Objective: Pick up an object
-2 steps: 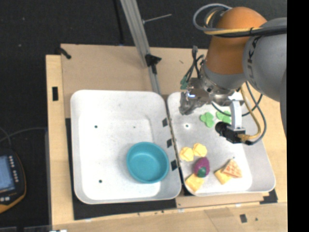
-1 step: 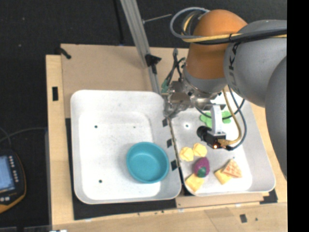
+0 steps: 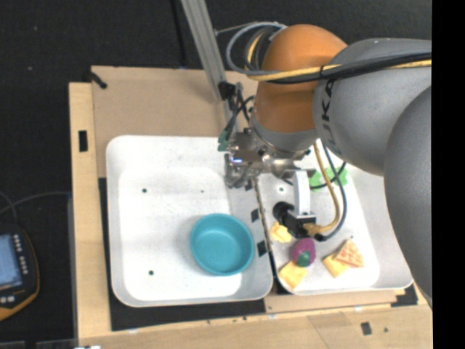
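My gripper [image 3: 240, 167] hangs over the rim between the two bins, at the upper left corner of the right bin [image 3: 378, 278]. A blue bowl [image 3: 221, 243] stands in the left bin [image 3: 145, 195], below and slightly left of the gripper. In the right bin lie a small yellow piece [image 3: 280, 233], a purple and green object [image 3: 304, 251], a yellow wedge [image 3: 292, 275] and an orange-yellow slice [image 3: 344, 257]. A green object [image 3: 328, 174] peeks out from under the arm. I see nothing in the gripper.
The big grey and orange arm [image 3: 349, 100] covers most of the right bin's upper half. A slanted metal rail [image 3: 202, 35] rises behind the bins. The bench's wooden border [image 3: 87, 195] frames both bins.
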`<state>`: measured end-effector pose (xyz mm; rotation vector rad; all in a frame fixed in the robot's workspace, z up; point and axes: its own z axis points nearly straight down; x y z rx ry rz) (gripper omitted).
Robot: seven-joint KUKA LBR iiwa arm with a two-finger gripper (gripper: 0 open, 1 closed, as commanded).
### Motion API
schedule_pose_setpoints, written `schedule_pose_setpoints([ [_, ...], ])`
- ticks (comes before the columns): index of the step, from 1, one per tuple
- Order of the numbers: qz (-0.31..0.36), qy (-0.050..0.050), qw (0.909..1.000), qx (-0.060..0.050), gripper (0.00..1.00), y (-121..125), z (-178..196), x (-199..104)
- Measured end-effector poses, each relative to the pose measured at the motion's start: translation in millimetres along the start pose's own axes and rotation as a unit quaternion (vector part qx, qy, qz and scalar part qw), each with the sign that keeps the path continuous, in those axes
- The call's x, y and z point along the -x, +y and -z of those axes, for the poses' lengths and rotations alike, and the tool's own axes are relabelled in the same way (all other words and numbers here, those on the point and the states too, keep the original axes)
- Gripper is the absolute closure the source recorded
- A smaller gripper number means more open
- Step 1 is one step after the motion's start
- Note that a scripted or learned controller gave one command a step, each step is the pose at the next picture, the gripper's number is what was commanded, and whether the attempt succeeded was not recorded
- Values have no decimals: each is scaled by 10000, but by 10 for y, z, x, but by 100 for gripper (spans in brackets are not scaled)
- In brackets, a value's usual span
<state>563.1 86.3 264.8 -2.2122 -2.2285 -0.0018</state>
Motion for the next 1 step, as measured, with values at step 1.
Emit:
schedule_pose_setpoints([
  [1, -26, -3, 10000, 3, 0, 6, -3, 26],
])
